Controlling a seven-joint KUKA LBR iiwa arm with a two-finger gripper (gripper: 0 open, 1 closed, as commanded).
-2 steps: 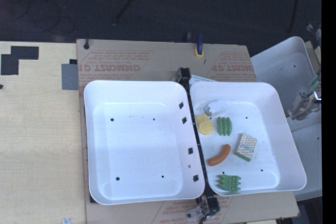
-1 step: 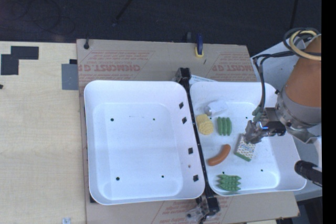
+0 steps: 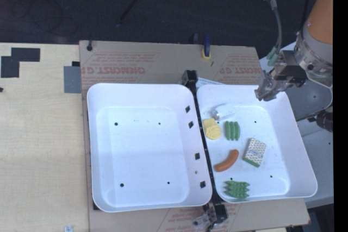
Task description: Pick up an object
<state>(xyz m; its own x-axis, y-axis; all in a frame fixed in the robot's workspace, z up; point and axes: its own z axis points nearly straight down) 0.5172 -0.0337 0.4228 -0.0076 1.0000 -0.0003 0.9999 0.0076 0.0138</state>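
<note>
The right bin (image 3: 283, 117) holds several small items: a yellow corn piece (image 3: 212, 129), a green pea pod (image 3: 232, 130), an orange sausage (image 3: 227, 161), a patterned white-and-green box (image 3: 255, 151), a second green pod (image 3: 237, 188) near the front rim, and a small white object (image 3: 223, 112). My gripper (image 3: 265, 93) hangs above the far right rim of that bin, well clear of the items. It points down and to the left. Nothing shows between its fingers.
The left bin (image 3: 103, 117) stands beside the right one, joined by a black clip strip (image 3: 196, 133). Both rest on a brown cardboard sheet (image 3: 136, 65). A cable (image 3: 278, 19) loops above the gripper. A blue-yellow clamp (image 3: 206, 49) sits at the cardboard's far edge.
</note>
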